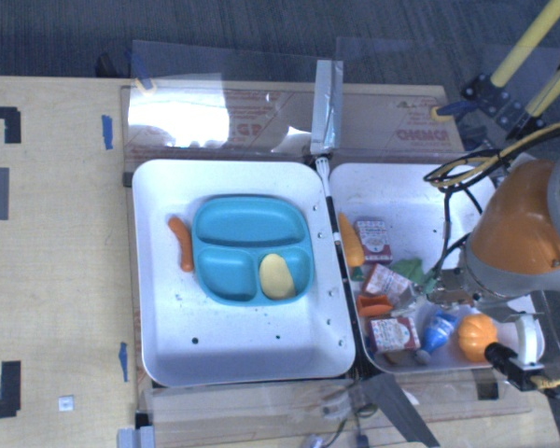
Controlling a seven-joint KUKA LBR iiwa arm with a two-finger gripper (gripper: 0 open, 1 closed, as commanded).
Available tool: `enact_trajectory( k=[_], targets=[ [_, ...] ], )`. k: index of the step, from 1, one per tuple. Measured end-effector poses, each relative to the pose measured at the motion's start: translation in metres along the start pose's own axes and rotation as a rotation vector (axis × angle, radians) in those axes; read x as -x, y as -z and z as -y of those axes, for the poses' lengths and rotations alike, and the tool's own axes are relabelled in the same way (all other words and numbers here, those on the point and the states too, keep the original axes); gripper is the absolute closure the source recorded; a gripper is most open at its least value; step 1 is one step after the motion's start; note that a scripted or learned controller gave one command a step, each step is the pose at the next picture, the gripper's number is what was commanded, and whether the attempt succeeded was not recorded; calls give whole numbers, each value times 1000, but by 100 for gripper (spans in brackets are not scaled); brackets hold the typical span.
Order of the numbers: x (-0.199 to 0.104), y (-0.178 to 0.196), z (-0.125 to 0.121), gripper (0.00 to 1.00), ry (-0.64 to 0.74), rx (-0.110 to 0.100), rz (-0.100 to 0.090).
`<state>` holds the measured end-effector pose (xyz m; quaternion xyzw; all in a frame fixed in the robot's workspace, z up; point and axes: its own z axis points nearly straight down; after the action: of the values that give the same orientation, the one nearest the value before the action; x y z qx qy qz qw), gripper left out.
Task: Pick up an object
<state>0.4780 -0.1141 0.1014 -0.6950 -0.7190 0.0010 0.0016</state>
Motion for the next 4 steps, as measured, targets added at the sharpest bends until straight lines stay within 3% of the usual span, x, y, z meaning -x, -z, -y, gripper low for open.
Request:
enact_trajectory(
  k=[1, 2, 3, 4],
  targets=[
    [0, 11, -1, 100, -1, 5, 0],
    [-53, 145, -42, 100, -176, 10, 0],
    [-51, 143, -40, 0, -178, 4, 1],
    [-16, 6, -33, 0, -126, 3, 1]
  ],
)
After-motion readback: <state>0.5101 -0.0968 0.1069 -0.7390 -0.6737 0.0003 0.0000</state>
